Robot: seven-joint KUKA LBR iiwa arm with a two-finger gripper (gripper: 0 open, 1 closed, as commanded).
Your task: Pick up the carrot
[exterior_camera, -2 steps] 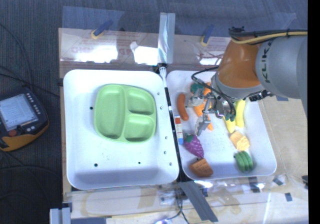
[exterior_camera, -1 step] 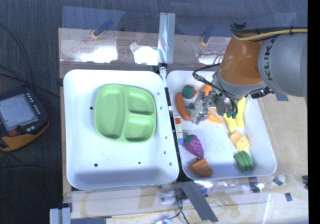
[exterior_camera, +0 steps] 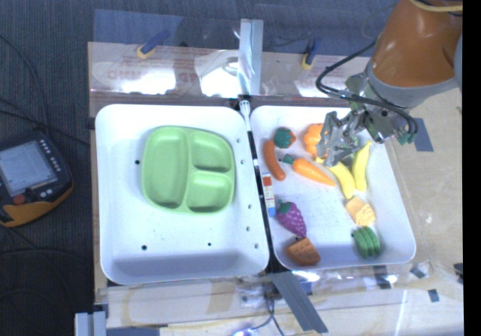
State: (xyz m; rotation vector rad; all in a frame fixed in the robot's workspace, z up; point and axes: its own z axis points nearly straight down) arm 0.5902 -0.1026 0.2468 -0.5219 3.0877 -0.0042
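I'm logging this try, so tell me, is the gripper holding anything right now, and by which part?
Nothing can be seen held. The gripper hangs over the right bin, just above the thick end of the carrot, which lies flat on the bin floor.

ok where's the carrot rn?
Camera view: the carrot lies in the right bin, upper middle, just left of the banana and directly below the gripper.

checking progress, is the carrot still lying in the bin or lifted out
Lying in the bin. The carrot rests flat on the right bin floor, with the gripper just above its upper end.
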